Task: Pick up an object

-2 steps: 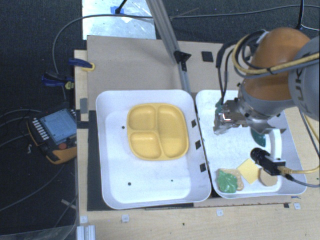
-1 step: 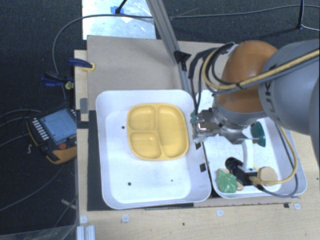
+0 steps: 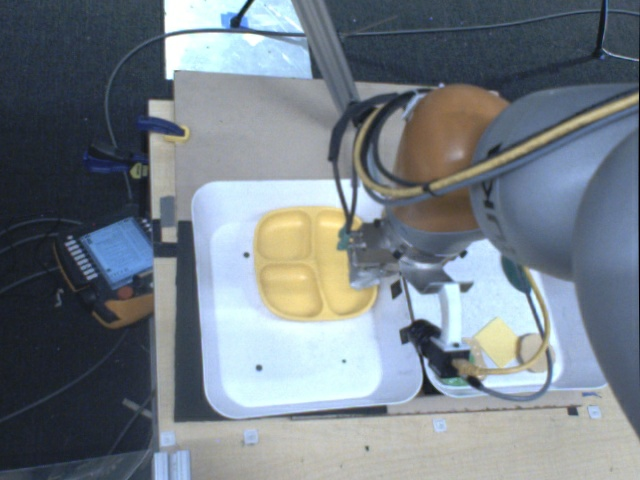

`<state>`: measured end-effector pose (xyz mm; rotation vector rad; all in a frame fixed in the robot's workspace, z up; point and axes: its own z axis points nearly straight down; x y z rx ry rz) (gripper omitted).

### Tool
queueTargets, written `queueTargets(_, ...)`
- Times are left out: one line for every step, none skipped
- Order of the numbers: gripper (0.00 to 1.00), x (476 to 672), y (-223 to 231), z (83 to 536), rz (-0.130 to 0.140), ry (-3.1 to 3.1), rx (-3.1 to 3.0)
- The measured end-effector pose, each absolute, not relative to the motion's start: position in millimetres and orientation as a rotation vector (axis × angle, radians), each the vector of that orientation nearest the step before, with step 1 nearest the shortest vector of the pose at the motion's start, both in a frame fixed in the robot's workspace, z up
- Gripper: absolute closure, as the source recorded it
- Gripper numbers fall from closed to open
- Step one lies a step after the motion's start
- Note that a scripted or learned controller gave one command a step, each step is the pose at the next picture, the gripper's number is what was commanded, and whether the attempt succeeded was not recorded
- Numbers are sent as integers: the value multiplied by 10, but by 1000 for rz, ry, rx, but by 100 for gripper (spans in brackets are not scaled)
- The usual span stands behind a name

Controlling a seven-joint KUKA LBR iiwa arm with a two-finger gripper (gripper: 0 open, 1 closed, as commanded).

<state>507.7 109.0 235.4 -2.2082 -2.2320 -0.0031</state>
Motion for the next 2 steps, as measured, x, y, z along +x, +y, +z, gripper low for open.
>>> queueTargets(100,5071,1077,2336,-1,-2227,-2215)
queueTargets(0,5072,1076,2337,-1,-2227,-2216)
